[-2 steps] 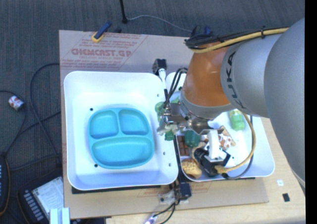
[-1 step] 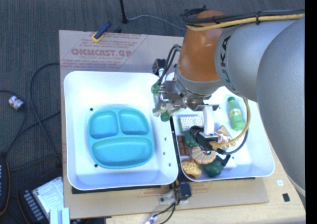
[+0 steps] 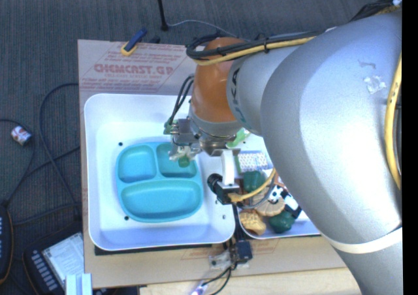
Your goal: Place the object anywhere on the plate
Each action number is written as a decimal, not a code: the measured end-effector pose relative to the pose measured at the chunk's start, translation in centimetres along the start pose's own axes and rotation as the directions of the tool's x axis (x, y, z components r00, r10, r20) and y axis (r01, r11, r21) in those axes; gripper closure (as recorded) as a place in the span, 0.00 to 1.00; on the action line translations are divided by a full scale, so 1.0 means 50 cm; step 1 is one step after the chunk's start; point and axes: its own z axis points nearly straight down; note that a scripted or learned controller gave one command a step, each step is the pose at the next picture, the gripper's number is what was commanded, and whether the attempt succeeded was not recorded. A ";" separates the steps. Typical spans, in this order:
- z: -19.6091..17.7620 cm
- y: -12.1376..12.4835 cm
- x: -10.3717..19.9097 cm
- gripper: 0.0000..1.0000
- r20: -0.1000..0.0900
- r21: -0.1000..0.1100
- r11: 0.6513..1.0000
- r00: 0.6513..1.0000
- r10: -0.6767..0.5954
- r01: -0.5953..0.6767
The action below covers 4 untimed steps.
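Blue and three-sectioned, the plate [image 3: 160, 186] is lying in the left bin [image 3: 104, 222] on the desk [image 3: 117, 68], as the arm [image 3: 313, 111] is reaching in from the right. Its hand [image 3: 183, 155] is hanging over the plate's upper right section, pinching a small green object [image 3: 185, 162]. Other items are lying heaped in the right bin [image 3: 307, 230], just beside the plate's bin.
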 end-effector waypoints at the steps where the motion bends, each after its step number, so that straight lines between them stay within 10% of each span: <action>1: -0.089 -0.114 -0.208 1.00 0.001 -0.002 1.000 1.000 0.004 -0.004; 2: -0.349 0.005 -0.245 1.00 0.001 -0.006 1.000 1.000 0.001 -0.001; 3: -0.134 -0.055 -0.102 1.00 -0.001 0.000 1.000 1.000 0.000 0.000; 4: -0.089 0.056 -0.189 1.00 0.001 -0.003 1.000 1.000 0.002 -0.002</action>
